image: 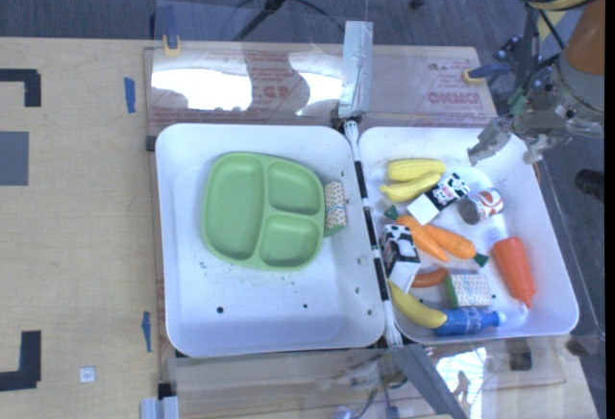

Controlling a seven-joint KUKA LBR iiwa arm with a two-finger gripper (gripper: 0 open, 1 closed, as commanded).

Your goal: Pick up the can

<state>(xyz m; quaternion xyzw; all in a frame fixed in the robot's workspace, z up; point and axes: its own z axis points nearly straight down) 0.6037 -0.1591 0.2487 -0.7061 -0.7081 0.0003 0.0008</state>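
Observation:
The can (480,206) is small, with a grey end and a red and white label. It lies on its side in the right bin (557,302), toward the back right, beside a cow-patterned box (448,188). My gripper (506,148) hangs over the right bin's back right corner, above and slightly right of the can. It is open, its two fingers spread with nothing between them.
Packed into the right bin are yellow bananas (413,170), small carrots (444,239), a large carrot (515,268), a blue bottle (471,321) and several small boxes. The left bin (192,311) holds a green divided plate (261,210) and a patterned box (334,206).

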